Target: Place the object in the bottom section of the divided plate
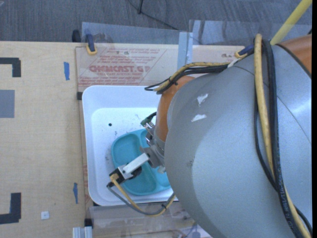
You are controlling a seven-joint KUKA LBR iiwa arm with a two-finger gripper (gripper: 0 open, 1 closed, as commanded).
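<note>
Surface (pixel 39 148) bore white bin (pixel 99 128) | blue divided plate (pixel 126 153) lay inside, partly under my arm (pixel 223 148) | object hidden; I could not tell my jaws' state | risk: a blind release might have landed it in the wrong section

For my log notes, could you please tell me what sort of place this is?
Probably a robotics lab: a grey arm reaches over a white bin holding a blue plate, on a wooden bench marked with tape.

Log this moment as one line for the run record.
arm over white bin | blue divided plate in bin, right part hidden by arm | placement: cannot tell
</note>
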